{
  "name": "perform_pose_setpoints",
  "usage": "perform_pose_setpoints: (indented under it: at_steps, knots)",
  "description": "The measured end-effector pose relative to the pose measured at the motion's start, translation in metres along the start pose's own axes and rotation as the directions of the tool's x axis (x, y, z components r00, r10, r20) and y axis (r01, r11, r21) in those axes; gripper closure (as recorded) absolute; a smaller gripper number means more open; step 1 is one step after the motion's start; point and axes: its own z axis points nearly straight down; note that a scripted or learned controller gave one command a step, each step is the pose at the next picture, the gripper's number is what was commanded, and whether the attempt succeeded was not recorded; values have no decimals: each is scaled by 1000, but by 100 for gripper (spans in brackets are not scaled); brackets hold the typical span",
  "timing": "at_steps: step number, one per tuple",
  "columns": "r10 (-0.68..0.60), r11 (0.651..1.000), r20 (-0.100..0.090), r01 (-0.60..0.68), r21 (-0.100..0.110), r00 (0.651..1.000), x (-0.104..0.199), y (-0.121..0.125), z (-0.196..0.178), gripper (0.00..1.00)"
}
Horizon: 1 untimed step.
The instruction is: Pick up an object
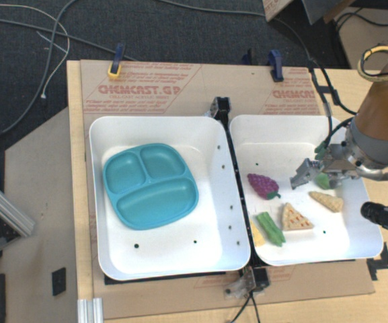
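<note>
The right bin (355, 247) holds several toy foods. A purple bunch of grapes (263, 185) lies near its left wall. A green pod (270, 227) and a yellow piece (256, 235) sit toward the front left. A tan triangular sandwich (296, 219) lies beside them, and a beige pastry (326, 200) is further right. My gripper (317, 173) hangs low over the middle of this bin, just above the pastry. A small green object (323, 179) shows right at the gripper's tip, partly hidden by it.
The left bin (113, 130) carries a teal divided plate (150, 185). A black divider clamp (220, 106) sits between the bins at the back. The arm's orange band (385, 113) looms over the right bin's right side. Blue clamps (118, 59) grip the board's back edge.
</note>
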Motion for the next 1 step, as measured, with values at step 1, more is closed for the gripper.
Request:
perform_pose_setpoints:
  at_steps: [1]
  knots:
    - [-4,1000,2,4,-15,1000,1,3,-7,0]
